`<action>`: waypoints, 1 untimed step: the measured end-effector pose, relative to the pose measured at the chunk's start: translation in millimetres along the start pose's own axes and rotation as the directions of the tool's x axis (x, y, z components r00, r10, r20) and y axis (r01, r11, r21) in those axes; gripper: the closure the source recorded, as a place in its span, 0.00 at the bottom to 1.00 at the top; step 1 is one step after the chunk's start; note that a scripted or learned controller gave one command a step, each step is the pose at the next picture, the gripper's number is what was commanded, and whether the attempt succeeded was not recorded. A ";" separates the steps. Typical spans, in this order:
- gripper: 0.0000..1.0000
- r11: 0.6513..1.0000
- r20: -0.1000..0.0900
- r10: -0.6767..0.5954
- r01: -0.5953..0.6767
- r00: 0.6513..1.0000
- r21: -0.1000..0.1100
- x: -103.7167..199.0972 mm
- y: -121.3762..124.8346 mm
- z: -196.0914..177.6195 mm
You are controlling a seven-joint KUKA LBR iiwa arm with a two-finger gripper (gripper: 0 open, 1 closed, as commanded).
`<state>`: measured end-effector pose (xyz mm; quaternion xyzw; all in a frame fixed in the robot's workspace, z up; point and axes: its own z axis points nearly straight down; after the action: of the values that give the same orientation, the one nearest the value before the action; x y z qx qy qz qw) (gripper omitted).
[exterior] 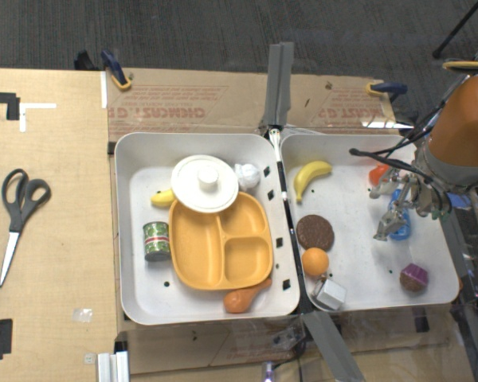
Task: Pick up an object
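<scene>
The wooden bench carries two shallow white bins side by side, with brown cardboard lying behind them under blue clamps. The left bin holds a large yellow-orange divided tray, and a round white lid with a knob overlaps the tray's far edge. A yellow banana end shows just left of that lid, a small green can stands beside the tray's left side, a white crumpled piece sits behind the tray near the divider, and an orange-brown carrot-like piece lies against the tray's near edge. The right bin holds a yellow banana near its far left corner, a dark brown round cookie-like disc below it, an orange just in front of the disc, and a small grey-white block at the near edge. A purple object rests near the near right corner. The grey arm with its orange band reaches in from the right, and the gripper hangs over the right side of this bin, right above a small blue object; whether its jaws are spread or closed cannot be told. A red-orange object lies behind it. Black-handled scissors rest on the bench well left of the bins.
</scene>
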<state>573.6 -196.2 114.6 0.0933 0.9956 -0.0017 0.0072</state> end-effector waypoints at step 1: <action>0.00 1.000 -0.011 0.027 -0.027 1.000 -0.002 1.7 -3.7 21.5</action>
<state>571.5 -199.6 93.1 0.1065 0.9943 0.0000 0.0019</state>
